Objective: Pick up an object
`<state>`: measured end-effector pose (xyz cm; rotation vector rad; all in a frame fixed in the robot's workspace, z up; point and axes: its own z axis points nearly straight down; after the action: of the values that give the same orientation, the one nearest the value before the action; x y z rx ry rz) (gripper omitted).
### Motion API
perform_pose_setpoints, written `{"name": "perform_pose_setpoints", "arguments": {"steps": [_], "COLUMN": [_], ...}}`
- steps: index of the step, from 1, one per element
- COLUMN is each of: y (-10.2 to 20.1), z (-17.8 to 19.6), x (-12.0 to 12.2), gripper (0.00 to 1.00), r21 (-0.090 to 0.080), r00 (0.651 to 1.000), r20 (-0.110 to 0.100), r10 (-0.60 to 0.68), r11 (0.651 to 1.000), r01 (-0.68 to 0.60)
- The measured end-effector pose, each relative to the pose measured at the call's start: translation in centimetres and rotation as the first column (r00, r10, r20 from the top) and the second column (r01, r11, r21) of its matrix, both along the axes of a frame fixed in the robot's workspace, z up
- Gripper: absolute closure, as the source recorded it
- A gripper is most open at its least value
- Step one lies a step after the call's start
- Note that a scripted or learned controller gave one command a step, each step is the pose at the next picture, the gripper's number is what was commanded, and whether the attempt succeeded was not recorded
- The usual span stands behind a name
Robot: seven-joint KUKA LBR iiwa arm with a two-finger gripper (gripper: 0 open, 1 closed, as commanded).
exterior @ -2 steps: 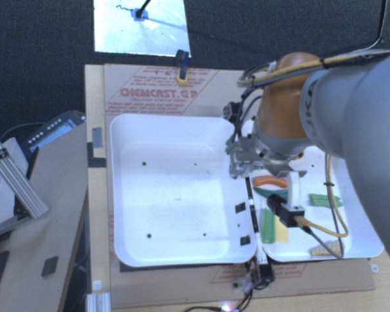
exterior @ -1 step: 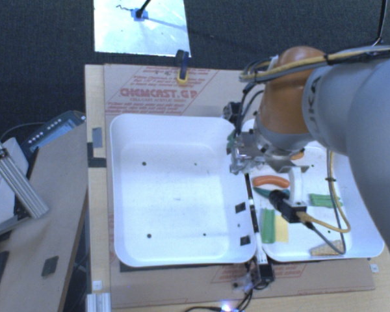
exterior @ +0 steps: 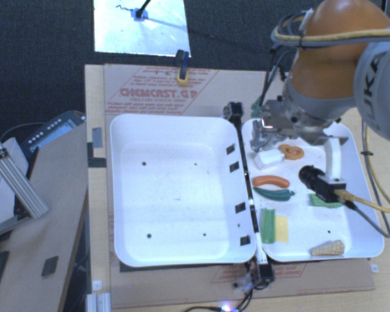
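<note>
Tan ridged cone [exterior: 328,247] lies nearest. My gripper [exterior: 265,135], openness impossible to tell, hangs over a small white block [exterior: 268,156]: approach stage, I judge; descend next.

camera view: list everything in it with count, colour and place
left bin: 1, white, middle of the bench
right bin: 1, white, right beside the left bin
board: 1, brown with red print, under both bins
block: 1, white, right bin, far left part
ring: 1, orange, right of the block
carrot: 1, orange, right bin, left side
pod: 1, green, against the carrot's near side
strip: 1, green, right bin, near left
card: 1, yellow, beside the strip
cone: 1, tan, right bin, near edge
arm: 1, grey and orange, reaching in from the right
gripper: 1, metal, just above the block
</note>
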<state>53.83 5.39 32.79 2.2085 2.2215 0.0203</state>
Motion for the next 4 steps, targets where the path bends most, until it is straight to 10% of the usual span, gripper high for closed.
{"name": "perform_pose_setpoints", "arguments": {"steps": [1,3,4], "y": [3.8,3.8,3.8], "z": [18.6,20.7,13.7], "x": [3.5,13.1,13.0], "gripper": [1.00,1.00,1.00], "r21": [0.001,-0.003,-0.003], "r00": [1.000,1.000,1.000], "r20": [0.006,-0.012,-0.020], "r10": [0.002,-0.001,-0.005], "r11": [1.000,1.000,1.000], "r01": [-0.002,0.001,0.005]}}
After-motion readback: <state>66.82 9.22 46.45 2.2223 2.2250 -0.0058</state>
